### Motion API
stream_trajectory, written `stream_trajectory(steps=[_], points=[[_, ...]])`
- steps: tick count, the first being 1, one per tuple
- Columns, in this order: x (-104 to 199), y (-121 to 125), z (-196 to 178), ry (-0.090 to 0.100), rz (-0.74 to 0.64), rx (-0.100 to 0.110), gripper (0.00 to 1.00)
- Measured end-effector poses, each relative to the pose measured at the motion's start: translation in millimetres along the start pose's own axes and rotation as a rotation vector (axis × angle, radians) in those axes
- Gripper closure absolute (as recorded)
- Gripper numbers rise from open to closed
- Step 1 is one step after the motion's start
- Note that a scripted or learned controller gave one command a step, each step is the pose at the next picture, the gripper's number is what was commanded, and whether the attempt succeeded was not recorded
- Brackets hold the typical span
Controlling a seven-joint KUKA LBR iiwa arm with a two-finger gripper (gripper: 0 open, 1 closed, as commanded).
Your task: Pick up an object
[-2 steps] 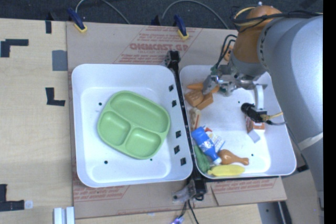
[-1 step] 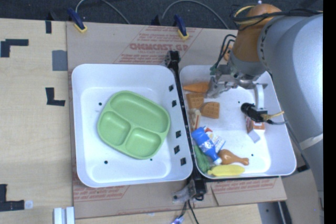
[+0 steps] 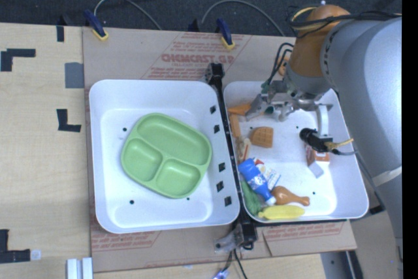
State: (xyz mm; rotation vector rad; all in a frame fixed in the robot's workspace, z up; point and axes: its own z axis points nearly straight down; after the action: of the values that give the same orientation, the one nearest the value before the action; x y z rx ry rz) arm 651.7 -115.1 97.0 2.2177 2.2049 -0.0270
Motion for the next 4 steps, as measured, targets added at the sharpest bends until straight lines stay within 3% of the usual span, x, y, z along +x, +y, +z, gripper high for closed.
stream_trajectory(steps=[1, 2, 3, 4], points=[[15, -71, 11, 0.022, -0.006, -0.004, 0.0], [18, 6, 11, 0.022, -0.007, -0.003, 0.0], [18, 13, 13, 0.024, -0.003, 0.019, 0.0], [18, -56, 11, 0.021, -0.006, -0.003, 0.0]])
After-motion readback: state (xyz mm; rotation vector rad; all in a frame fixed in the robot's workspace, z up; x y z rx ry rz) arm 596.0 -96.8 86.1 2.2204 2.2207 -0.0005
